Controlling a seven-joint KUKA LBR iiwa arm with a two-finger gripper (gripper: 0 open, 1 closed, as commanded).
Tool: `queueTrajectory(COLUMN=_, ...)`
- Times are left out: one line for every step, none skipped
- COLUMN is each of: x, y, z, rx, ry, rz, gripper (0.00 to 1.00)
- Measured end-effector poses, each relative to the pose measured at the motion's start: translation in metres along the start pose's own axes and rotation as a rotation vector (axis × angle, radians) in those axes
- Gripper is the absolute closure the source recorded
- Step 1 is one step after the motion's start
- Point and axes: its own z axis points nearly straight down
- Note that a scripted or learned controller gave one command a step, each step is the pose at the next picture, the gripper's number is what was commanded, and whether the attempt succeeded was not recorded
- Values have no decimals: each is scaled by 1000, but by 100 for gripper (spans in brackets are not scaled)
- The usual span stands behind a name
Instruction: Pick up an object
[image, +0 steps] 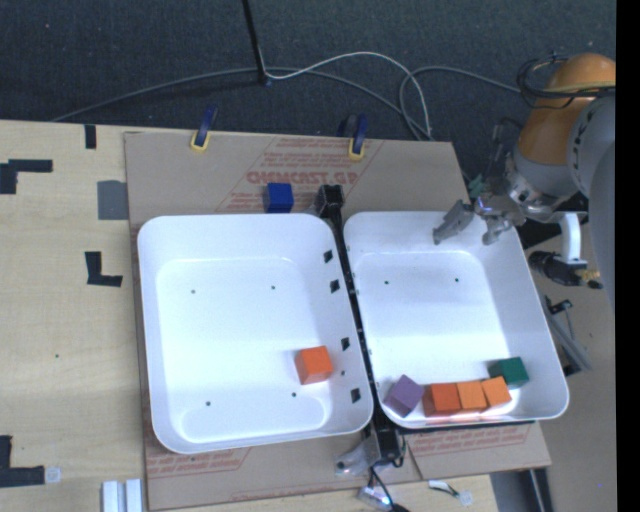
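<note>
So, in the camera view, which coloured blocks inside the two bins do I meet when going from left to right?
Orange block in the left bin → purple block → dark orange block → orange block → light orange block → green block, these five in the right bin.

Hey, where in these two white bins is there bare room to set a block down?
The left bin is mostly bare; its one orange cube sits near the bottom right. In the right bin, the middle and top are free below the gripper. Its bottom edge is crowded: purple block, two orange blocks, green block.
</note>
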Motion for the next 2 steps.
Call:
queueTrajectory(x=-2, y=5, z=45, rx=0, ry=0, rz=0, gripper=0)
queueTrajectory(x=-2, y=7, z=32, rx=-5, ry=-2, rz=-1, gripper=100)
